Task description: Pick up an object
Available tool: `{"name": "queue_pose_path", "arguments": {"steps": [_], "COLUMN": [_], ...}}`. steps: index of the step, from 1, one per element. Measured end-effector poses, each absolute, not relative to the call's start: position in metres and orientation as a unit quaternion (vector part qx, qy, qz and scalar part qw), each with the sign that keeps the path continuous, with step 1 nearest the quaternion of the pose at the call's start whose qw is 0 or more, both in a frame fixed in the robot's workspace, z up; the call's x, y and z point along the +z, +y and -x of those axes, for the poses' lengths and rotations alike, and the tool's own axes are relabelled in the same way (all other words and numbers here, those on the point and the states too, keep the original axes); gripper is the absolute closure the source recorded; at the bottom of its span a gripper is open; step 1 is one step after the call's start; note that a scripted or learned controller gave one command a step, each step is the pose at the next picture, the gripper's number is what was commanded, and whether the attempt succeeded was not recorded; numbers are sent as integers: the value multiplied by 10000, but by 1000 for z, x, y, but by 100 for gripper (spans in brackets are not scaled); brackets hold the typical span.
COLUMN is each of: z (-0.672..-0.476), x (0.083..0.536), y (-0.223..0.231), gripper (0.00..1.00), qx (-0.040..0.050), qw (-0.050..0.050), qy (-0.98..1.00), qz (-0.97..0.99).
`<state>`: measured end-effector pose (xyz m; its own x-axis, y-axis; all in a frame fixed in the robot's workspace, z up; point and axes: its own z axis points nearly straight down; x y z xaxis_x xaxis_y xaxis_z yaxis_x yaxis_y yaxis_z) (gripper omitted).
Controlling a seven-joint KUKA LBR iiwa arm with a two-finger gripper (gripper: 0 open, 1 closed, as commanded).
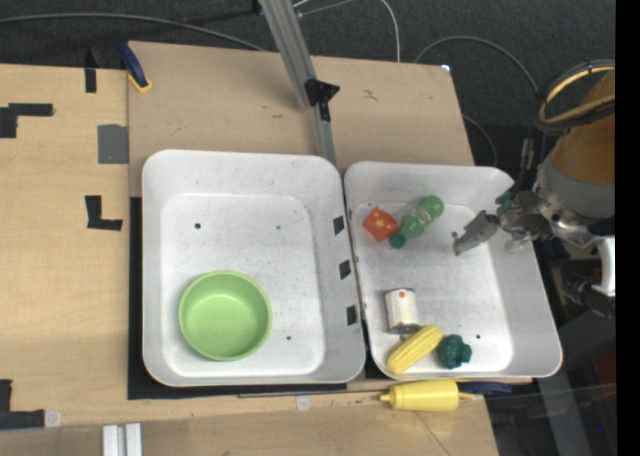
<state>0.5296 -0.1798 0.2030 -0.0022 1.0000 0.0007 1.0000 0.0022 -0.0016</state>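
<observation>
The right bin [520, 344] holds an orange-red block [379, 224], a green bottle [417, 219] beside it, a small white can with a red mark [402, 309], a yellow corn cob [413, 349] and a dark green lump [454, 351]. My gripper [476, 233] hangs over the right bin's upper right part, to the right of the green bottle and apart from it. Nothing shows between its fingers. The arm comes in from the right edge.
The left bin [240, 174] holds a light green bowl [225, 315] at its front left. A yellow bottle [425, 397] lies on the bench just outside the right bin's front rim. A grey metal pole [285, 24] slants down to the gap between the bins.
</observation>
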Motion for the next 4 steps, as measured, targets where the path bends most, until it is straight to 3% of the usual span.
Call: {"name": "queue_pose_path", "arguments": {"steps": [1,3,4], "z": [-530,-534,-534], "x": [203,89,100], "y": [-180,-179,-179], "gripper": [0,0,100], "qx": [3,7,4], "qw": [9,-5,3], "qy": [-7078,-7075,-7081], "qz": [7064,7067,7061]}}
